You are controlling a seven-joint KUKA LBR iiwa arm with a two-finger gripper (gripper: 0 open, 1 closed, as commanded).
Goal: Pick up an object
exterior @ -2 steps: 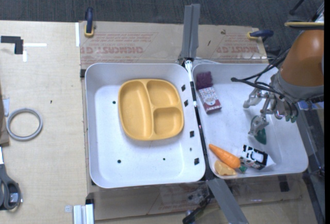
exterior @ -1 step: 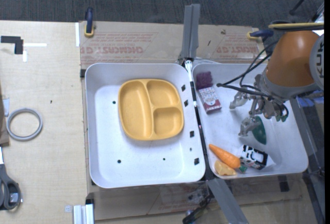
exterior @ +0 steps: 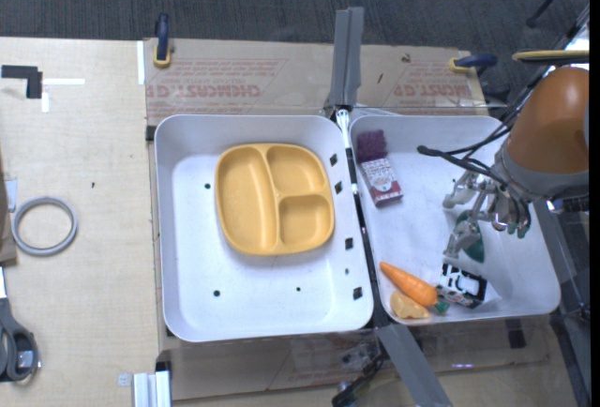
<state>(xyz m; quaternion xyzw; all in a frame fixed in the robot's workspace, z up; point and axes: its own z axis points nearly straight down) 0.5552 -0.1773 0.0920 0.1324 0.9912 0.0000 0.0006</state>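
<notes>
From where I stand, the arm [exterior: 548, 128] leans in from the right over the right bin [exterior: 412, 152], its orange band bulking large above the wrist, and the gripper [exterior: 466, 241] hangs low near the bin's front right part. I cannot tell how the gripper stands or whether it has hold of anything; the metal and cables there blur together, with something dark green [exterior: 475, 250] right at its tip that I cannot name. Just below it lies a small black-and-white object [exterior: 464, 286], and beside that, toward the bin's front left corner, a carrot [exterior: 409, 281] rests at a slant with a pale yellow lump [exterior: 407, 306] touching its underside. Farther back along the same bin's left wall sit a small red-and-white box [exterior: 382, 181] and, behind it, a purple block [exterior: 371, 143], both well apart from the gripper. The left bin [exterior: 187, 283] carries a yellow divided plate [exterior: 275, 199] with 3 compartments, lying flat. On the tabletop [exterior: 75, 302] to the left lies a grey ring [exterior: 42, 225]. As for progress, I judge the pick is in its close-approach stage at best: nothing is plainly lifted clear of the bin floor. What seems left is closing on 1 of the objects in that front cluster and raising it.
</notes>
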